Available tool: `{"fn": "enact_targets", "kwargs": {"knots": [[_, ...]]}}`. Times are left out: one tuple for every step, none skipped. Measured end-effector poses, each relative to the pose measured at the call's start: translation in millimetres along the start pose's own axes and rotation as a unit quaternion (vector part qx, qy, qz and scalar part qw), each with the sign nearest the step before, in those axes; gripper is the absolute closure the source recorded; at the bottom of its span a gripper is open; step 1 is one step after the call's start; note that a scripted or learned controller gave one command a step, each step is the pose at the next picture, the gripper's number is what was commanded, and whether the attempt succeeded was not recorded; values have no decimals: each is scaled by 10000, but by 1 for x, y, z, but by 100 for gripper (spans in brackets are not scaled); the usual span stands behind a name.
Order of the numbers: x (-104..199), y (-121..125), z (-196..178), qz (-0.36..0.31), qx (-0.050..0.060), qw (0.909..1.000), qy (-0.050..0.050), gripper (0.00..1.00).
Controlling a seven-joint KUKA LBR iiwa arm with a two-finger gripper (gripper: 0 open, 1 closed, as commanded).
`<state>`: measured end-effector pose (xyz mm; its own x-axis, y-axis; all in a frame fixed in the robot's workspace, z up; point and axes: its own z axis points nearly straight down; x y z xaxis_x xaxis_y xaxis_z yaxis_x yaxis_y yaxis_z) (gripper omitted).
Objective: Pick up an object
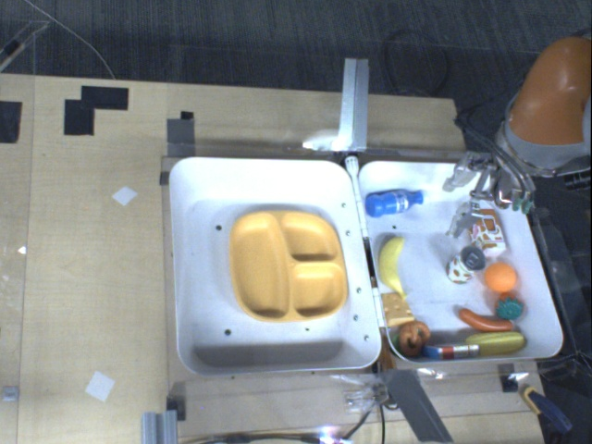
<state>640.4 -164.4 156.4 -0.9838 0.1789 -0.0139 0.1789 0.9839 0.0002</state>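
Observation:
My gripper (477, 195) hangs over the back right part of the right bin (425, 178), below the arm's orange band (553, 91). Just in front of it lies a small white and orange carton (488, 231). A white bottle with a dark cap (463, 265) and an orange ball (500, 277) lie a little nearer the front. A blue bottle (393, 202) lies to the gripper's left, with a banana (392, 262) in front of it. Nothing is visibly held.
A yellow divided tray (285, 265) sits in the left bin (199, 248). Along the right bin's front lie a red sausage (485, 319), a teal piece (511, 309), a yellow-green object (496, 343), a red fruit (413, 337) and a brown block (398, 308). A metal post (355, 104) stands behind the bins.

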Motion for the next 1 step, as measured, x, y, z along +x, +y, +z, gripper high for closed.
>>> {"fn": "enact_targets", "kwargs": {"knots": [[12, 10, 46, 1258, -1, 9920, 39, 0]]}}
